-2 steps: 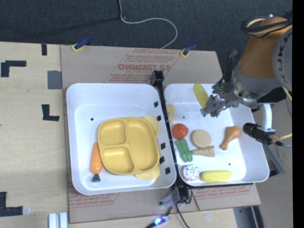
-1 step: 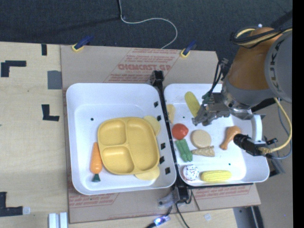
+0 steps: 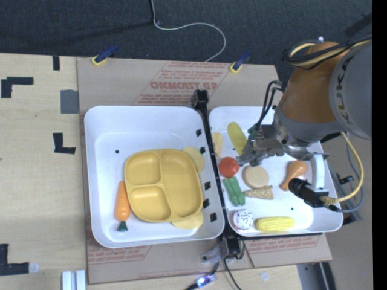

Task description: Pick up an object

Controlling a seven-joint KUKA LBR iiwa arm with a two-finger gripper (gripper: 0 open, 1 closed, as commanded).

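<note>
Reaching: the approach step is judged to be in hand; the gripper (image 3: 249, 154) is seen low over the right bin (image 3: 329, 222), among the toy food, with nothing shown between its fingers.
Claw state: it cannot be told whether the fingers are apart or together, as they are seen from above as one dark shape.
Arm: the grey arm (image 3: 338, 89) is extended from the right, its orange band over the bin's upper right part.
Nearest things: the tomato (image 3: 228, 166) is found just left of and below the gripper, the corn (image 3: 237, 137) just above it, the round biscuit (image 3: 256, 176) just below it.
Other right-bin things: a green pod (image 3: 234, 191), a wedge (image 3: 260, 193), a drumstick (image 3: 294, 173), a white ball (image 3: 243, 219) and a second corn cob (image 3: 275, 224) are spread toward the near wall.
Left bin (image 3: 100, 132): a yellow tray (image 3: 162, 184) and a carrot (image 3: 121, 204) are held there, well apart from the gripper.
Likely target: the tomato or the corn is judged most probable; which one cannot be told.
Next move: a centred descent over one item is called for, then a closing and a straight lift.
Risk: neighbours are packed closely, so a nudge or a two-item pinch is thought possible.
</note>
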